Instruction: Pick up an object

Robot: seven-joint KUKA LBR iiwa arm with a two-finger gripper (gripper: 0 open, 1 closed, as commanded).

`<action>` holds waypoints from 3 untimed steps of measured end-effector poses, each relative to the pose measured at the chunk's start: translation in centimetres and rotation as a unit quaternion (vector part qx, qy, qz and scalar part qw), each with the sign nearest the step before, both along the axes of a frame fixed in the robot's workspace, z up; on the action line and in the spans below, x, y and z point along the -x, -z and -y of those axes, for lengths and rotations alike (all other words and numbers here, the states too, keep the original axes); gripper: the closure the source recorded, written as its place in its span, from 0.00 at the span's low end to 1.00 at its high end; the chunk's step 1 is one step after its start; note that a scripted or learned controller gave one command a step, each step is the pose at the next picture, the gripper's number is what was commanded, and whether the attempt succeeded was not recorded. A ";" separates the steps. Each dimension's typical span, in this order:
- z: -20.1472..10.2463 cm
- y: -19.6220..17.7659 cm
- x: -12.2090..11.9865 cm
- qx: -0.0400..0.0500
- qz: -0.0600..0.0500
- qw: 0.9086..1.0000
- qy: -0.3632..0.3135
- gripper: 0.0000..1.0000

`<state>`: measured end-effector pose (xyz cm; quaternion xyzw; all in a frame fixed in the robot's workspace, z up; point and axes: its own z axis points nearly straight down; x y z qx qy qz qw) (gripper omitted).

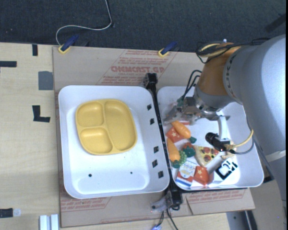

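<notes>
My gripper (181,111) hangs low over the far left part of the right bin (249,176), just above a pile of toy food. Closest beneath it lies an orange carrot (181,129) next to a red piece (173,136). Nearer the front are another orange piece (174,151), a green item (188,152), a pizza slice (206,154), a red wedge (200,175) and a small white and blue carton (184,169). Nothing is seen lifted off the pile. The gripper's tip is blurred and partly hidden by the wrist.
The left bin (110,181) holds a yellow divided plate (105,127). A black divider (156,128) runs between the two bins. The bulky grey arm (259,90) covers the right bin's far right side. Cardboard underlies both bins.
</notes>
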<state>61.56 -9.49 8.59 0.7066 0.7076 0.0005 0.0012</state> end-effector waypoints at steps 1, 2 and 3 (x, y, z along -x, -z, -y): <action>0.4 0.0 1.9 0.000 0.001 1.000 0.000 0.00; 0.1 0.0 1.6 0.001 0.000 1.000 0.001 0.00; -0.1 0.0 -0.1 0.000 -0.001 1.000 0.000 0.00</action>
